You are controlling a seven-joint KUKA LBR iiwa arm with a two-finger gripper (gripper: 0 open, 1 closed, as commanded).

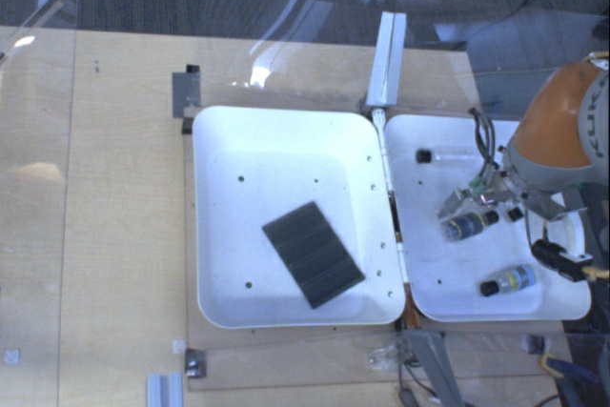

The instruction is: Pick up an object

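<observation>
Left bin (214, 205): shallow, white, holding one dark ribbed rectangular pad (313, 254), lying flat and skewed in the lower middle, apart from every wall. Well clear of the arm; not the target at this moment, by the look of it. Right bin (419, 295): shallow, white, touching the left bin along the shared edge, holding three small items. Near the upper left, a slim clear tube with a dark cap (440, 155), lying on its side. At mid-bin, a small dark bottle with a blue band (469, 225), lying on its side. Toward the lower right, a second small bottle with a dark cap and blue-yellow label (508, 281), also lying flat, well apart from the first. Gripper (484, 199): lowered into the right bin, poised directly over and just beside the mid-bin bottle. Fingers: spread or clamped, cannot tell; tips too small and cluttered to resolve. Bottle not visibly between the fingers, so no grasp confirmed. Step in hand, as judged: final approach on the mid-bin bottle. Next move calls for: centring across the bottle's narrow width, closing squarely, lifting straight up. Risk, as judged: round body rolling aside under an off-centre pinch.
</observation>
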